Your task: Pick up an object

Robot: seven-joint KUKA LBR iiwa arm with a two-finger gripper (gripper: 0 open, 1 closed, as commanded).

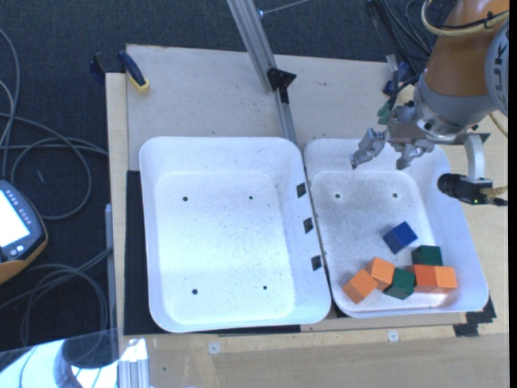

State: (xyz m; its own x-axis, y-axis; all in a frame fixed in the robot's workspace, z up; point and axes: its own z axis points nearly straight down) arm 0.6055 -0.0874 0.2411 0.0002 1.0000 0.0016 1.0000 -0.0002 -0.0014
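The claw (384,153) hangs spread open and bare over the right bin's (460,217) far edge; blocks (400,275) cluster near its front corner.

The arm (468,47) runs off the top and right edges — its base is out of frame. A green block (400,287) lies partly hidden behind orange ones (381,271). The handset (16,229) at left is cropped — its screen unreadable.

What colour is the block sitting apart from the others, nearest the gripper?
Blue. The block lies in the right bin, seen in the camera view.
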